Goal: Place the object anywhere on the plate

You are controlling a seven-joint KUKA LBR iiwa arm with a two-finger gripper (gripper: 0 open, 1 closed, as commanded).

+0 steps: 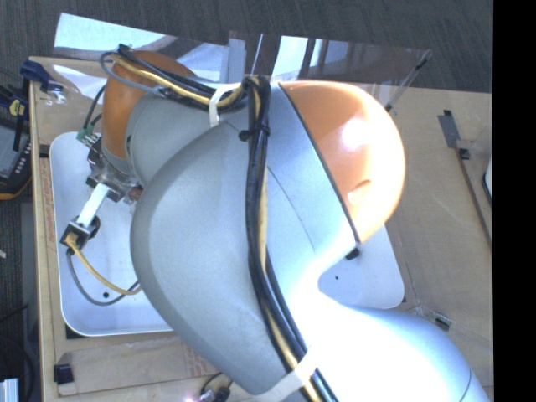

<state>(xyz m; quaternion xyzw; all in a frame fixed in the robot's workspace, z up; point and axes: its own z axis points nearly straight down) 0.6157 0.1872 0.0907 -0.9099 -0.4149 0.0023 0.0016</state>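
One claw (111, 181) to go on here, and we're struggling to read it. It's hanging from the wrist, pointing down over the far part of the bin (60, 249) on the view's left. We can't tell if it's spread, pressed together or pinching something, because the wrist is blocking our angle on it. The orange band (120, 107) is sitting right above it.

We're guessing the wrist is being held low and steep like that because the program is working on something inside that bin, either reaching for the object or carrying it. That's only a guess, since we can't tell where the object is. Same goes for the plate. The bare strip of bin floor we're seeing is plain white.

Moving outward, the arm (251, 258) is what's getting in our way. It's folding across the middle of the view and covering most of the bench (440, 191), with cables (255, 182) running along its back. Anything under that elbow is hidden from us.

Around the edges, a clear sheet (360, 57) is standing along the far side of the bench, and some black-and-yellow gear (12, 149) is sitting off the left edge, well away from the claw. Neither is looking like an obstacle. We're calling progress unknown for now.
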